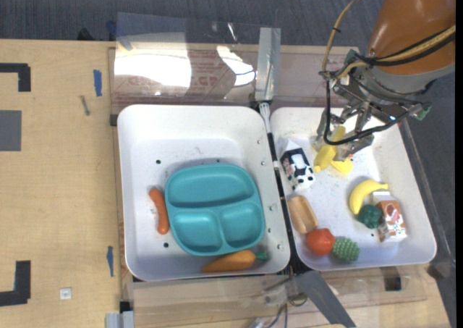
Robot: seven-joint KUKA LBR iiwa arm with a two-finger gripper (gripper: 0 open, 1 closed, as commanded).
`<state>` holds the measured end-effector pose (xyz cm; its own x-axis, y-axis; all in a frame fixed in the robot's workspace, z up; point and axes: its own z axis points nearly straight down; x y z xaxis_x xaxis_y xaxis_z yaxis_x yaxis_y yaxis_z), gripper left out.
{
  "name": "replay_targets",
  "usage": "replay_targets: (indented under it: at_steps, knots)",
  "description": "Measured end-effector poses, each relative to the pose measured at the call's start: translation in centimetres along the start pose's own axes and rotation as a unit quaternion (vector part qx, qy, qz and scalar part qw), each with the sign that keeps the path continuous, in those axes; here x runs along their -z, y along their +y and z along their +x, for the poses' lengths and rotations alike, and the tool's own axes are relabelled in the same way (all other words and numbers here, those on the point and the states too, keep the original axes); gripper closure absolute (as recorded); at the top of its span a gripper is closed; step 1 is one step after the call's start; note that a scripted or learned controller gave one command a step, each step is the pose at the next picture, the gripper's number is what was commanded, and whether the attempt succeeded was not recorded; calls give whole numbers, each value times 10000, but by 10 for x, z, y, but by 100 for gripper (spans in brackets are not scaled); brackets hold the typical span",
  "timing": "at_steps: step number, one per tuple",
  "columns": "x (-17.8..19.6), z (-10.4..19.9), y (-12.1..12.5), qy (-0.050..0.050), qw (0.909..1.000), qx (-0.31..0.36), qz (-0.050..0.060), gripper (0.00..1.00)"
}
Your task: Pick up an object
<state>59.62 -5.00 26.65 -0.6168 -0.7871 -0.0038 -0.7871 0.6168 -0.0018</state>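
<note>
The right bin (416, 174) holds several toy foods. My gripper (346, 140) hangs low over the upper middle of this bin, under the orange band of the arm (416, 15). Just below and left of it lies a yellow piece (328, 156), touching or nearly touching the gripper's tip. A black-and-white cow toy (297, 168) lies to the left of it. Lower down are a bread roll (302, 212), a red tomato (320, 241), a green knobbly fruit (346, 248), a banana (365, 192), a green broccoli (371, 216) and a small carton (391, 220).
The left bin (137, 145) holds a teal divided tray (215, 207), an orange sausage (159, 211) at its left and a carrot (231, 261) at its front. A ridge (273, 167) separates the bins. Cables (340, 22) loop beside the arm.
</note>
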Motion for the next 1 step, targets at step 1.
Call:
replay_targets:
  at_steps: [1]
  knots:
    - [-17, 23, 40, -2, 9965, 838, 0, 100]
